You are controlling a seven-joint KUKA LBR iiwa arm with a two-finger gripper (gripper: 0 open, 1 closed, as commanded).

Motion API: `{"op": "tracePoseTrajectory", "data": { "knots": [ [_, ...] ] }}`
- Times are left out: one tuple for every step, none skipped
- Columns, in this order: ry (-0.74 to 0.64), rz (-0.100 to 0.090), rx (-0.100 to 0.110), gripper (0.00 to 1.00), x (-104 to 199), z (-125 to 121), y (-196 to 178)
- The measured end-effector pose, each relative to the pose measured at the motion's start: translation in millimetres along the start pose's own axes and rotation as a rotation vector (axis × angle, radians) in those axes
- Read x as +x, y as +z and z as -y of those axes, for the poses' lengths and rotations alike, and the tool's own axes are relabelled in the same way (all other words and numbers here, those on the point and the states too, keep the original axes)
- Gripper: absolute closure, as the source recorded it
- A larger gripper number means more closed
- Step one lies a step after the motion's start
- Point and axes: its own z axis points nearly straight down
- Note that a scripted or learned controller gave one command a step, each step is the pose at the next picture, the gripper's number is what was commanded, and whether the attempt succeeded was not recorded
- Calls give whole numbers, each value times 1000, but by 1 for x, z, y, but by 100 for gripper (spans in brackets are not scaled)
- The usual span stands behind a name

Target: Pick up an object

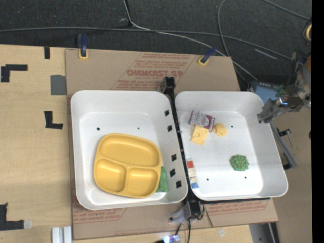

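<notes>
Broccoli [239,162], green and knobbly, lies in the right bin [263,189]; whether the end effector [268,113] is spread, unclear.

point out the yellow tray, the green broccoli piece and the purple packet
yellow tray [127,165], camera view, on the divider ridge between its compartments.
green broccoli piece [239,162], camera view, middle of its bumpy top.
purple packet [201,119], camera view, centre of its printed face.

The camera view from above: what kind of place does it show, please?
Probably a robotics lab bench set up for grasping trials. Two white bins sit on clamped cardboard, small toy items such as a green broccoli-like piece lie inside, and cables run across the dark backdrop.
</notes>
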Motion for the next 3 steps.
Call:
{"op": "tracePoseTrajectory", "data": {
  "knots": [
    [-5, -2, 3, 100, 59, -4, 12],
    [-4, -2, 3, 100, 119, 0, 27],
    [-5, -2, 4, 100, 173, -2, 42]
  ]
}}
